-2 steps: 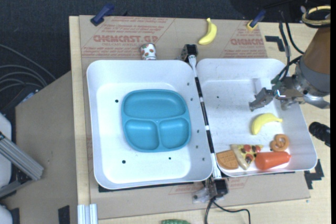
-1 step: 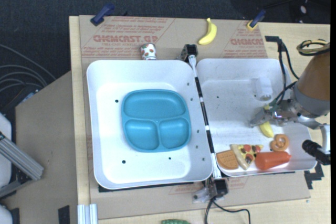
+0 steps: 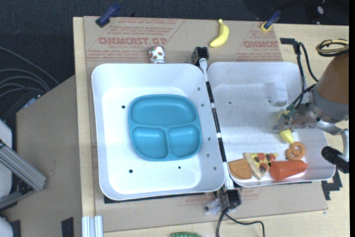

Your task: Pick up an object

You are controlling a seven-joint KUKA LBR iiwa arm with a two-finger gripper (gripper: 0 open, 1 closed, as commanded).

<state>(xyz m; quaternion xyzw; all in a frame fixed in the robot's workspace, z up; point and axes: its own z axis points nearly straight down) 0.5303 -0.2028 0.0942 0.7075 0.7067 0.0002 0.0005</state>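
My gripper (image 3: 287,119) reaches in from the right and hangs low over the right bin (image 3: 244,91), near its right side. A small yellow piece (image 3: 286,136) lies just below it, very close or touching. Along the bin's front edge lie a tan round biscuit (image 3: 239,169), a pizza slice (image 3: 259,162), a red pepper-like piece (image 3: 287,170) and a small orange ring (image 3: 295,150). A clear, faint object (image 3: 275,92) sits behind the gripper.
The left bin (image 3: 111,119) holds a blue divided plate (image 3: 165,126). On the bench behind the bins lie a yellow banana (image 3: 219,35) and a small spotted cup (image 3: 157,54). Cables run near the arm (image 3: 334,86) at the right.
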